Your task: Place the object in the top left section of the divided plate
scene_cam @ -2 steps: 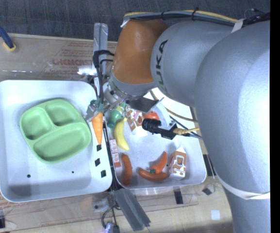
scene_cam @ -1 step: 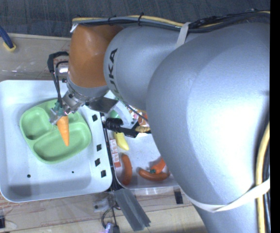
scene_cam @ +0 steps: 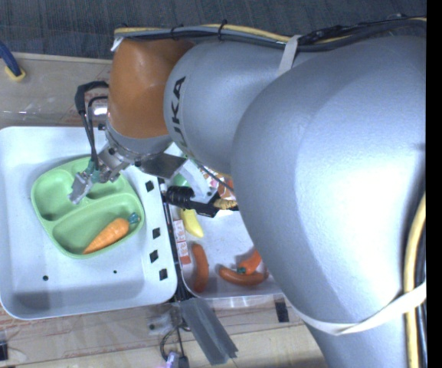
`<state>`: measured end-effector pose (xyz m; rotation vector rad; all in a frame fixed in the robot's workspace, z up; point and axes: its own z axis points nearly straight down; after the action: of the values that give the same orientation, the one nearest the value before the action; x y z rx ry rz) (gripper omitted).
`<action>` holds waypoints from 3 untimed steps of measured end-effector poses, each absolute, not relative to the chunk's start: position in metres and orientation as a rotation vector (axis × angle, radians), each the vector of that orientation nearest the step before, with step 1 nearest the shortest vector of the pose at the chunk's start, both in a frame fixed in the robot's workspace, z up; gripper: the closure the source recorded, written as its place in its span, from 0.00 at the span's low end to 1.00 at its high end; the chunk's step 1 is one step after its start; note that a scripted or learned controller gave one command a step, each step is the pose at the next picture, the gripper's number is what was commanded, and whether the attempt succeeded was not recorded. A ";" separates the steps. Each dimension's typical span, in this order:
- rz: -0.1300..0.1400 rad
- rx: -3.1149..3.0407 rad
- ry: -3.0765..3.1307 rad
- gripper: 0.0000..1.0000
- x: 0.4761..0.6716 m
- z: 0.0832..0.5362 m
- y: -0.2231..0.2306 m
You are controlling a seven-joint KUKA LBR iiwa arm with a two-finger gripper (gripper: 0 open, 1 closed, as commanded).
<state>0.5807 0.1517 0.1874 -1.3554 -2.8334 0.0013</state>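
Note:
A green divided plate (scene_cam: 43, 222) lies in the left white bin (scene_cam: 21, 282). An orange toy carrot (scene_cam: 107, 234) with a green top rests in the plate's large lower section. My gripper (scene_cam: 81, 185) hangs low over the plate's upper sections, near the ridge between the top left and top right parts. I see nothing clearly held in it. The grey arm with its orange band (scene_cam: 140, 83) covers the plate's upper right rim and much of the right bin.
The right bin (scene_cam: 228, 301) holds a yellow banana-like piece (scene_cam: 192, 223), a brown sausage (scene_cam: 199, 267), a red-orange item (scene_cam: 242, 274) and a packet (scene_cam: 205, 179), partly under the arm. A blue and yellow clamp (scene_cam: 8, 60) sits at the bench's far left.

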 end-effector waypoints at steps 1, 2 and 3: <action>-0.006 -1.334 -2.845 0.00 0.548 0.095 0.203; 0.002 -1.673 -2.658 0.00 0.476 0.250 0.174; 0.007 -1.554 -2.727 0.00 0.475 0.161 0.204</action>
<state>0.4751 0.2036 0.1609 -1.5542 -2.7266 0.0067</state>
